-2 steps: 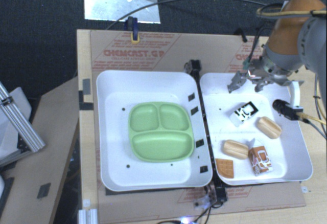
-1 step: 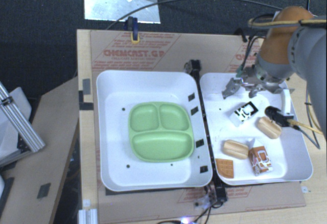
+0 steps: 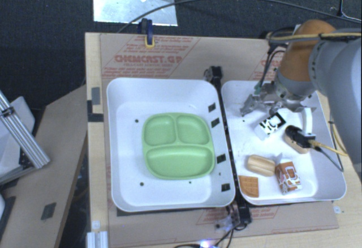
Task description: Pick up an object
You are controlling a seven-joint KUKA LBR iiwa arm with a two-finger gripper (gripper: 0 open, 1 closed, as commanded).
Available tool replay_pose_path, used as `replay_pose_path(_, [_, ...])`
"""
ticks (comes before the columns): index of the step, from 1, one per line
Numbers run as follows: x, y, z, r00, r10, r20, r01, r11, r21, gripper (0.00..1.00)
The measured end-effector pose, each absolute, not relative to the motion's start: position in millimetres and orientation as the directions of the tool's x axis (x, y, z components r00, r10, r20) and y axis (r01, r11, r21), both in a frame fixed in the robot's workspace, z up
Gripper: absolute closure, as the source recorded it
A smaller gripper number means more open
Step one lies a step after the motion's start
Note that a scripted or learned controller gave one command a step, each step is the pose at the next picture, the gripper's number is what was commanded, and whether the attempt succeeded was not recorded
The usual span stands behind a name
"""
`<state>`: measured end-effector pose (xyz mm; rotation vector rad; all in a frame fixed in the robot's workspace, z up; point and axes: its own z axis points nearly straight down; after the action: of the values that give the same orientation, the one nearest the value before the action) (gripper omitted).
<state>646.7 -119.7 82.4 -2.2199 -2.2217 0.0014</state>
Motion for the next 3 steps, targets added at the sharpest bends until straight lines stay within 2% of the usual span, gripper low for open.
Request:
replay_pose_path(1, [648.7, -120, 96, 0.000, 1.000, -0.001, 1.000, 0.000, 0.006, 1.00])
replay_pose_path(2, [649.0, -119, 140, -0.003, 1.000, 0.000, 1.000, 0.003, 0.005, 1.00])
replay_pose_path(3, [660.7, -119, 191, -0.005, 1.000, -0.001, 1.000, 0.005, 0.008, 1.00])
